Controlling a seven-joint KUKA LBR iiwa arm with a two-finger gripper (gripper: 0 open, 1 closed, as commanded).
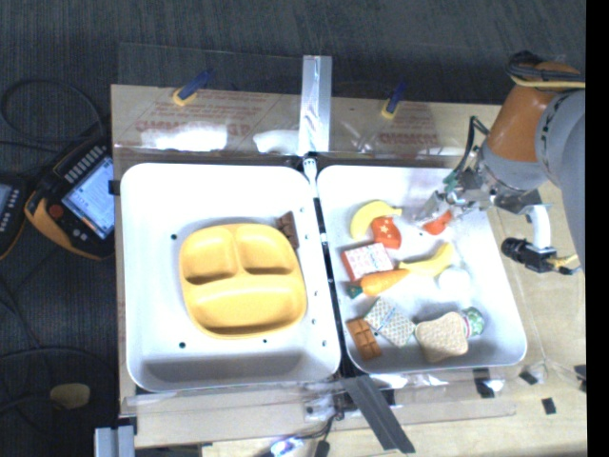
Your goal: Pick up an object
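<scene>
The right bin [509, 298] holds several toy foods: a yellow curved piece [369, 215], a red tomato [385, 231], a red and white box [366, 258], a carrot [385, 281], a banana [433, 257], a white egg [455, 281], a checkered piece [390, 324], a brown waffle [362, 336] and a bread slice [442, 336]. My gripper [449, 201] hangs low over the bin's far right corner. A small red-orange piece [436, 223] lies just below its tip; whether they touch is unclear.
The left bin [143, 255] holds a yellow divided tray [243, 276], with a small brown item [287, 227] by the dividing wall. A handheld pendant [81, 203] and cables lie on the floor at left. The arm's grey and orange body [528, 136] stands over the bench's right edge.
</scene>
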